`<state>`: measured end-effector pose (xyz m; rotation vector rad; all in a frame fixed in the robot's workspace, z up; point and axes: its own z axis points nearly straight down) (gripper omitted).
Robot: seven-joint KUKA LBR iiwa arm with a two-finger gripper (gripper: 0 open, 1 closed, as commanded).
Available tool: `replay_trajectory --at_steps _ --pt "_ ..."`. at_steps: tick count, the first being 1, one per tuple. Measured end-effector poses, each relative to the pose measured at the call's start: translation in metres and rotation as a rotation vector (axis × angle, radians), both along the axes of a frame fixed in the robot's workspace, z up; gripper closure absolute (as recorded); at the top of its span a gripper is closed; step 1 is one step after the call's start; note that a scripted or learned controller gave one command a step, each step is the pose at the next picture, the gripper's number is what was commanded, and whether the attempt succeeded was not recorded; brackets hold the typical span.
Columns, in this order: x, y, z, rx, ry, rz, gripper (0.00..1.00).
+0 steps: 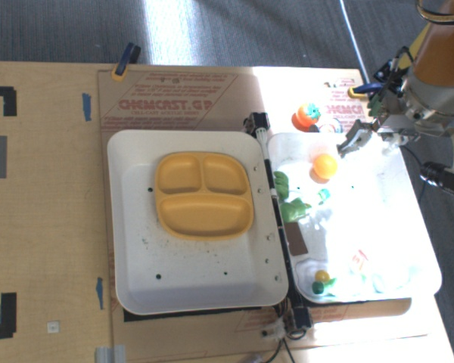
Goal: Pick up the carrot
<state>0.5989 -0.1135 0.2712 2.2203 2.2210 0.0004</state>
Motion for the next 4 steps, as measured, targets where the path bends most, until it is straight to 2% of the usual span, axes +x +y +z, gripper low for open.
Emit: replay_trajectory --at_steps 1,2,3,4 --pt "-0.067 0.009 -0.145 0.003 0.005 -0.297 0.0" --pt "-0.11 0.063 -0.087 0.001 0.002 -0.656 0.0" --pt "-0.119 0.0 -0.185 0.002 0.0 -0.79 0.0" --pt "-0.12 -0.081 -0.105 0.001 0.001 -0.858 0.0"
